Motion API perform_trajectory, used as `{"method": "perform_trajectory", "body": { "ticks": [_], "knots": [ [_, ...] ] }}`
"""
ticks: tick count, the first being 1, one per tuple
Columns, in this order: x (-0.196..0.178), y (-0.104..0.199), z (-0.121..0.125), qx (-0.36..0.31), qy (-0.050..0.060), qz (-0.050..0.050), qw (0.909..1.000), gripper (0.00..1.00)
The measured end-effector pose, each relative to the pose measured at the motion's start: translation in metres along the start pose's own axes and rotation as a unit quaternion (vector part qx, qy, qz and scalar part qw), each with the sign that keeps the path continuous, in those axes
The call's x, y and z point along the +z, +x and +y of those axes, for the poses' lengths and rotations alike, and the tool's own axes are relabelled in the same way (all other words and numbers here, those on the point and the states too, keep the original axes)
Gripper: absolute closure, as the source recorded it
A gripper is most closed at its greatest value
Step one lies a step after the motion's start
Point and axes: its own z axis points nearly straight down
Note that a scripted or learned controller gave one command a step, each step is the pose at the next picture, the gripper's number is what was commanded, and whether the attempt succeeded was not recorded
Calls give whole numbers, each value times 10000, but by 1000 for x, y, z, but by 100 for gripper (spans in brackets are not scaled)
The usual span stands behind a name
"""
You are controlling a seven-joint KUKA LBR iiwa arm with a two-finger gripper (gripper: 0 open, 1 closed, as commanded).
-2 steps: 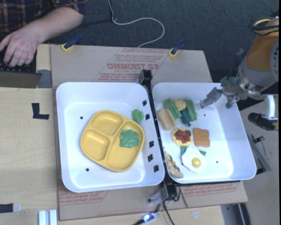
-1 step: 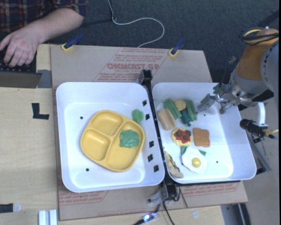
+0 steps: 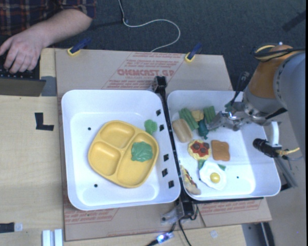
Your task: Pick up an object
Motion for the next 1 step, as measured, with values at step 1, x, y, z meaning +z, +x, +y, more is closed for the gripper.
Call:
{"method": "perform_trajectory", "body": {
  "ticks": [1],
  "knots": [
    [-13, 0, 1, -3, -15, -2, 10000, 100]
  ]
}}
